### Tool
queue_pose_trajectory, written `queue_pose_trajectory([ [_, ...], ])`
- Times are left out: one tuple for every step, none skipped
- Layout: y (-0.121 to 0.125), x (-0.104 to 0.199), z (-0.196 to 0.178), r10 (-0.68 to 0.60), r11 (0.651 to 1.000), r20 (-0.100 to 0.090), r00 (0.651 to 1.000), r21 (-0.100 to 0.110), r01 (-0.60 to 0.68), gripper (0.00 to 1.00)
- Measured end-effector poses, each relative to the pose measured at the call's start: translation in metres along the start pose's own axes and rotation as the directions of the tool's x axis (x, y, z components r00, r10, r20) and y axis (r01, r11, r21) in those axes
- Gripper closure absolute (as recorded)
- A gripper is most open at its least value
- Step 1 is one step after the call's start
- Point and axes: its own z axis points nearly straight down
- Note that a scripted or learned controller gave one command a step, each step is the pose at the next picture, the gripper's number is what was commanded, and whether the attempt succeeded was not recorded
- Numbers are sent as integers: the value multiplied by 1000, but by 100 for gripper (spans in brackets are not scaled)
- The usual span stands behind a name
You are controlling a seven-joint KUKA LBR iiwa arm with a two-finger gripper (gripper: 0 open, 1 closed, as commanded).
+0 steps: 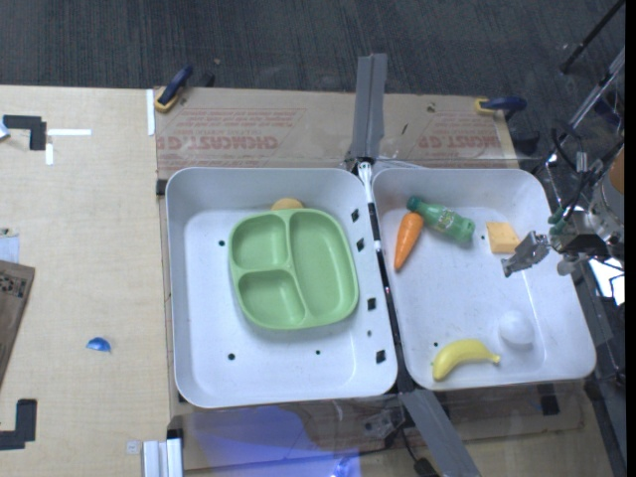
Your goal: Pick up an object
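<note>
The arm enters from the right edge, with the hand [525, 253] low over the right bin [556, 361], near its right wall. Whether the hand is open or closed cannot be told; nothing visible sits in it. A yellow block [502, 237] lies just beside it, apparently not touching. The banana [464, 357] lies nearer, the carrot [406, 238] and bottle [442, 221] further left.

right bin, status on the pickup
Tool low over right bin, nothing visibly held. Yellow block beside it. Banana, carrot, bottle untouched.
</note>
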Motion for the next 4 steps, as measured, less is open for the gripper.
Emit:
queue_pose_trajectory([
  [84, 7, 58, -6, 1000, 1, 1000, -1, 6, 0],
  [143, 31, 139, 114, 993, 2, 993, -4, -114, 0],
  [156, 76, 138, -26, 1000, 7, 1000, 0, 26, 0],
  [157, 29, 138, -15, 1000, 3, 1000, -4, 15, 0],
])
